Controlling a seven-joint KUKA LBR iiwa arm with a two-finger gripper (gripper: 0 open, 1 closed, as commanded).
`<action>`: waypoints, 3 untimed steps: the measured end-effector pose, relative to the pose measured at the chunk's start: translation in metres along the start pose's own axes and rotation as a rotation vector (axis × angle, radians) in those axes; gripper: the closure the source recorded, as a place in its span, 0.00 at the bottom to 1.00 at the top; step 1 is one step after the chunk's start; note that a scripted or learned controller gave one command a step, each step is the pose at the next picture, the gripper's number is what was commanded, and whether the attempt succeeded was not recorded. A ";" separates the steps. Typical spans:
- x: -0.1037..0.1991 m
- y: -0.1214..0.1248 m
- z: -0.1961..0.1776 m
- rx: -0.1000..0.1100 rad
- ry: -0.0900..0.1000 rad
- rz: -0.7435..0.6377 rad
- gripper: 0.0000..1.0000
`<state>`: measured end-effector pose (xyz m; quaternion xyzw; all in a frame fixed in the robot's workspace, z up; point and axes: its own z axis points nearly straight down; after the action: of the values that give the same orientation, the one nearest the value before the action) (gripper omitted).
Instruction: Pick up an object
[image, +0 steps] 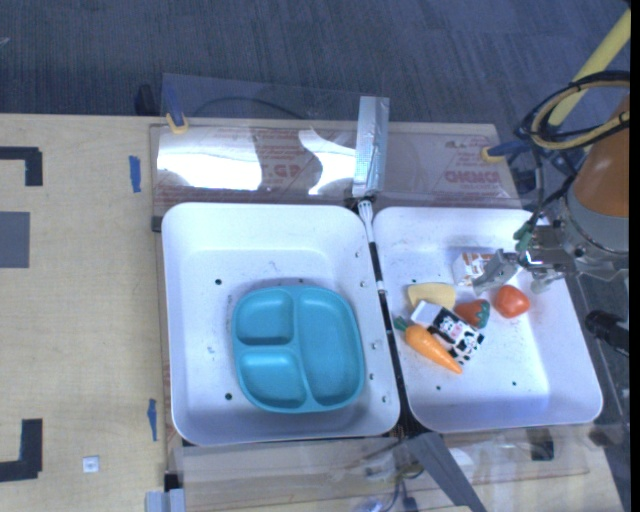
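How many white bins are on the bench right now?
2. The left bin holds a blue divided tray; the right bin holds the small toy items, with the gripper above it.

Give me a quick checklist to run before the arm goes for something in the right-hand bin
1. Objects within the right bin: ok, all inside.
2. Gripper over that bin: ok, near its upper right.
3. Gripper free of any object: cannot tell, fingertips blurred.
4. Tomato standing apart: ok, small gap from the pile.
5. Carrot free to lift: not ok, touching the black-and-white toy.
6. Blue plate out of the way: ok, in the left bin.
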<state>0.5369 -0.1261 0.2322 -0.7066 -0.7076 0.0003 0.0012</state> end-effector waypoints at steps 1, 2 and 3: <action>0.025 -0.004 0.117 -0.025 -0.003 -0.077 0.00; 0.006 0.076 0.143 -0.013 -0.004 -0.102 0.00; 0.006 0.078 0.131 -0.018 -0.004 -0.102 1.00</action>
<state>0.6142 -0.1193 0.1012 -0.6698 -0.7425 -0.0048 -0.0064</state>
